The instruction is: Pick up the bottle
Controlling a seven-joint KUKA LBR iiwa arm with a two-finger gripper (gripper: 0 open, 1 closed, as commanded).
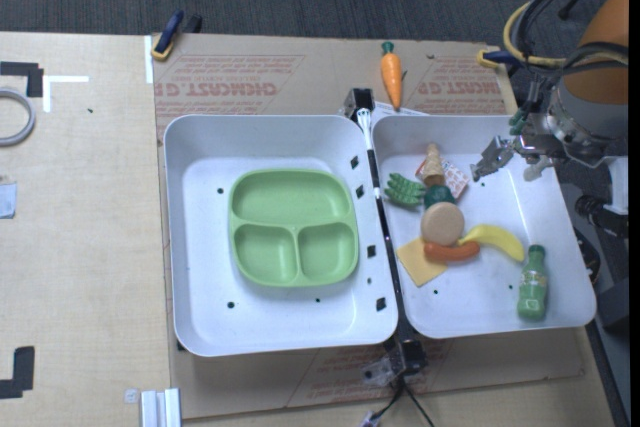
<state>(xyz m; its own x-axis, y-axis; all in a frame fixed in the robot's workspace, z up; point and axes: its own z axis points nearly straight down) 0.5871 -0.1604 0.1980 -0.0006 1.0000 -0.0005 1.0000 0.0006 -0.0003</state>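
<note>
camera view: "chemzt gr" mirrored on cardboard, green bottle label unreadable

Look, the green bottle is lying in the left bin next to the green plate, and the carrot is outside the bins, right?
Not quite. The camera view shows the green bottle in the right bin, near its front right corner, apart from the green plate, which sits in the left bin. The carrot is indeed outside the bins.

Two bins side by side: divided tray in the left bin; bottle in the right bin, near corner; banana left of it; carrot behind the bins; gripper over the right bin's far side.
</note>
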